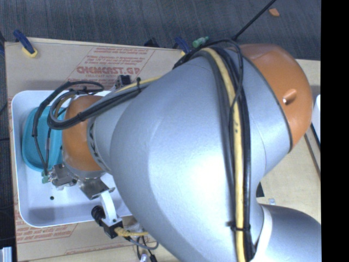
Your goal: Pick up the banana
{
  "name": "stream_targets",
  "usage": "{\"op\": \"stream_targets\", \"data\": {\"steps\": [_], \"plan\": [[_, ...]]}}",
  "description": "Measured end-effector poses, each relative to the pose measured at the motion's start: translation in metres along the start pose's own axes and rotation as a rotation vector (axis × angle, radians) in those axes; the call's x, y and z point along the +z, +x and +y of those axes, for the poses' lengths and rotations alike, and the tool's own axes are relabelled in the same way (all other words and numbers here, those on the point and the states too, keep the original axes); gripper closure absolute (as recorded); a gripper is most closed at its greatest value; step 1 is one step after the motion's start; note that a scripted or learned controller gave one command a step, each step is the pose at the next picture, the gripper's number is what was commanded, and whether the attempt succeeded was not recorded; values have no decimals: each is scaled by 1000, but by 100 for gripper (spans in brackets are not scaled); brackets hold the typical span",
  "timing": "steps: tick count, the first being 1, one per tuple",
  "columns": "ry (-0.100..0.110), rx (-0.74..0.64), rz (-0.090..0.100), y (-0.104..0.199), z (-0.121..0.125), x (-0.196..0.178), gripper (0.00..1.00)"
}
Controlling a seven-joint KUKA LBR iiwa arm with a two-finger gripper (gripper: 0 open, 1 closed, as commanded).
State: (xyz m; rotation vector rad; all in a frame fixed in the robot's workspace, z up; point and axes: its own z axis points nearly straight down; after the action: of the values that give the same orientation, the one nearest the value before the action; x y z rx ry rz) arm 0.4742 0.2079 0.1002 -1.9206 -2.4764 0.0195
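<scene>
Arm [207, 146] reaches from the right over the left bin [22, 201], its wrist low above the bin floor beside a blue object [32, 141]; banana position, its axis and bearing from the gripper cannot be determined, nor the gripper state.

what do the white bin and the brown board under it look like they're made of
The white bin looks like molded plastic: smooth, slightly glossy, with rounded corners and a raised rim. The brown board beneath it looks like matte cardboard or fiberboard, going by its flat tan surface and red printed lettering; which of the two is hard to tell.
</scene>
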Motion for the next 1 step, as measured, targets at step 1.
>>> {"op": "stream_targets", "data": {"steps": [1], "plan": [[-9, -545, -1, -2, 1, 9, 100]]}}
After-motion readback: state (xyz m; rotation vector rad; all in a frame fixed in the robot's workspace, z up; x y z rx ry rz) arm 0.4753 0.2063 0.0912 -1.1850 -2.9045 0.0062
